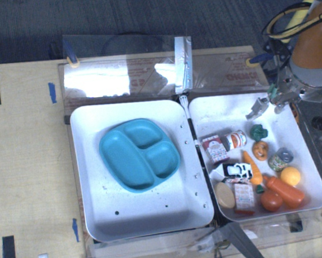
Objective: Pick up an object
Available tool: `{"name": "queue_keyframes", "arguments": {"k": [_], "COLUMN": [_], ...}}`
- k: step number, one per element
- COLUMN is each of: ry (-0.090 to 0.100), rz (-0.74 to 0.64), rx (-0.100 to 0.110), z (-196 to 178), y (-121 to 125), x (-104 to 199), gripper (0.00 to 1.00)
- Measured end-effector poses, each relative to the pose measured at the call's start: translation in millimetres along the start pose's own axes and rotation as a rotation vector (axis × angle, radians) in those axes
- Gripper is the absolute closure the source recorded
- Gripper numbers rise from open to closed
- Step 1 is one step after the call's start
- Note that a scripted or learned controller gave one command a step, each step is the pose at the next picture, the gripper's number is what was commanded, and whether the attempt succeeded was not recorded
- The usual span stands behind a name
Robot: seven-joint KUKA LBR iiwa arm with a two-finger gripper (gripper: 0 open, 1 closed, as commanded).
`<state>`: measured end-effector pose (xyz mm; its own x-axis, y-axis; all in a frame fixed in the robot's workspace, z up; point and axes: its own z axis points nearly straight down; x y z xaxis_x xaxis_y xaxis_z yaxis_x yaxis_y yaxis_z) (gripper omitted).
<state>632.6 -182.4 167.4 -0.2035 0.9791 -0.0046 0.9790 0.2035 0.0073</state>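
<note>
- Nearest the camera, the front rim of my right bin (320,195) holds a crowd: a red tomato (271,201) touching a long red-orange pepper (286,192), a yellow lemon (290,175) just behind them, and a flat labelled packet (244,196) lying beside a tan round piece (224,195).
- Just behind those lie a slim orange carrot (252,168), slanted, and a small black-and-white toy (237,171) touching its left side.
- Farther back sit a small orange fruit (260,150), a green leafy piece (258,132), a glossy silver-topped cup (281,159), a little can (236,140) lying on its side, and a red-and-white packet (214,147) next to it.
- These pickable things fill the near and middle part of the right bin; its far strip is bare white, giving room there.
- The left bin (95,205) is smooth white plastic with rounded corners and carries one teal divided plate (139,154), three compartments, with bare floor all around it.
- The pale wooden surface (24,184) stretches left, marked with black corner shapes and blue tape bits.
- Behind both bins stands a clear, shiny plastic sheet (121,72).
- Farthest, my tool (269,101) hangs over the right bin's far right corner, apart from the objects; I cannot tell whether it is spread or pressed together.
</note>
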Motion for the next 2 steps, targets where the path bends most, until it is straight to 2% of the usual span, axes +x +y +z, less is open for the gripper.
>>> {"name": "queue_keyframes", "arguments": {"k": [1,2], "ry": [0.001,0.002], "rz": [-0.081,-0.125], "rx": [0.001,-0.001], "z": [59.4,15.2], "y": [-24.4,-9.5], "x": [-8.7,37.8], "gripper": [0.00,0.00]}}
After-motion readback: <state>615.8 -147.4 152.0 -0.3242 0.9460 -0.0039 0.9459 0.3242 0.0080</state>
